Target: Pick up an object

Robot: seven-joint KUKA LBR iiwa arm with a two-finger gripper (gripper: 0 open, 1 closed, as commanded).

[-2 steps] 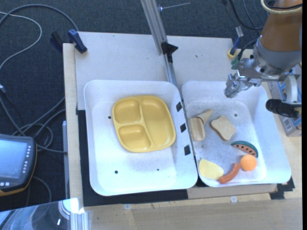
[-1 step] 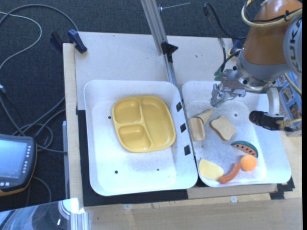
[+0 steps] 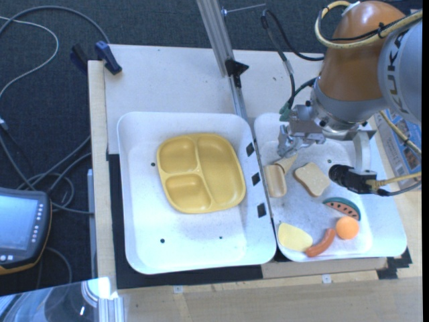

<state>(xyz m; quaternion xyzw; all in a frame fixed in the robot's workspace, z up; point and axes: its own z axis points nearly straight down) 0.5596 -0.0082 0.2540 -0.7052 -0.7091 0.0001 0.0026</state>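
Note:
My gripper (image 3: pixel 289 145) hangs low over the upper left part of the right bin (image 3: pixel 395 230). Just below its tip lies a small tan piece (image 3: pixel 287 163), touching or nearly touching it; whether it is gripped is unclear. A pale bread roll (image 3: pixel 275 180) lies beside the bin's left wall. A toast slice (image 3: pixel 312 178) sits to the right of the roll. Nearer the front are a watermelon slice (image 3: pixel 343 207), an orange ball (image 3: pixel 346 228), a red sausage (image 3: pixel 320 243) and a yellow piece (image 3: pixel 293 235).
The left bin (image 3: pixel 134 180) holds a yellow divided plate (image 3: pixel 200 173). A metal post (image 3: pixel 218 25) rises at the back between the bins. The arm's orange-banded wrist (image 3: pixel 362 39) looms over the right bin's back edge.

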